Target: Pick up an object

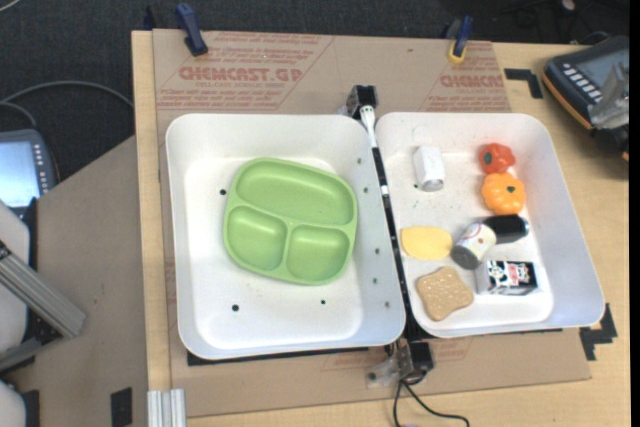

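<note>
Two shallow white bins sit side by side on the bench [300,65], over a brown sheet printed with red lettering.

Left bin [190,245]: one green plate [291,220] with three compartments, lying flat near the bin's middle, slightly turned. A few small dark dots mark the bin floor around it.

Right bin [560,215]: all the small things are gathered here.
- White cylinder [429,168], on its side, toward the far left part of the bin, apart from the rest.
- Red tomato-like piece [496,157] near the far right, with an orange pumpkin-like piece [502,193] just in front of it; the two look touching or nearly so.
- Yellow oval piece [426,242], flat, by the bin's left wall.
- Small grey-and-white can [473,243] tilted just to the right of the yellow piece, with a black object [508,227] against its far side.
- Black-and-white carton [512,276] lying near the front right.
- Tan cracker-like square [444,292] at the front, just beside the carton and below the can.

Blue clamp [190,28] and a yellow-and-blue clamp [459,39] grip the far edge of the brown sheet. A black fitting [362,99] sits at the far end of the seam between the bins. Cables [415,395] trail off the near edge.

State of the hand: cannot tell. Nothing in either bin is lifted.
</note>
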Motion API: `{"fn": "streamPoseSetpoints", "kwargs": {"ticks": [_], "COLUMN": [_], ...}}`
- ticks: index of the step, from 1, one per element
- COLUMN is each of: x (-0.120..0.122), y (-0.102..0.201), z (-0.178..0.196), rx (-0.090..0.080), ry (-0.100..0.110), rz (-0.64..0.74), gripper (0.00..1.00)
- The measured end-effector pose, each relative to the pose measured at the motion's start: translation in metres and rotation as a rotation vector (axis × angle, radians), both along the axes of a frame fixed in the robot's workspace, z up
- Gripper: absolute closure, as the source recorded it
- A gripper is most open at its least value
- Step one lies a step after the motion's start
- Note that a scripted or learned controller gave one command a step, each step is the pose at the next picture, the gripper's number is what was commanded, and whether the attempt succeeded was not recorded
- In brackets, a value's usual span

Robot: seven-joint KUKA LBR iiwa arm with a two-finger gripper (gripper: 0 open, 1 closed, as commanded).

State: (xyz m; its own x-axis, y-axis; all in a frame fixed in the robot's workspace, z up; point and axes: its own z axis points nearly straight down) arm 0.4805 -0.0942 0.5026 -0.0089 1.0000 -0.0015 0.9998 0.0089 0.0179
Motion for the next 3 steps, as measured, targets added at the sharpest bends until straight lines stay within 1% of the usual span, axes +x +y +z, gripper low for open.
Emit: {"fn": "streamPoseSetpoints", "kwargs": {"ticks": [1, 2, 3], "x": [-0.001, -0.002, 0.000], "y": [-0.062, -0.133, -0.043], "z": [0.008, -0.040, 0.032], "rx": [-0.002, 0.001, 0.000], "ry": [0.012, 0.021, 0.007], "rz": [-0.014, -0.015, 0.001], "gripper": [1.00, 1.00, 1.00]}}
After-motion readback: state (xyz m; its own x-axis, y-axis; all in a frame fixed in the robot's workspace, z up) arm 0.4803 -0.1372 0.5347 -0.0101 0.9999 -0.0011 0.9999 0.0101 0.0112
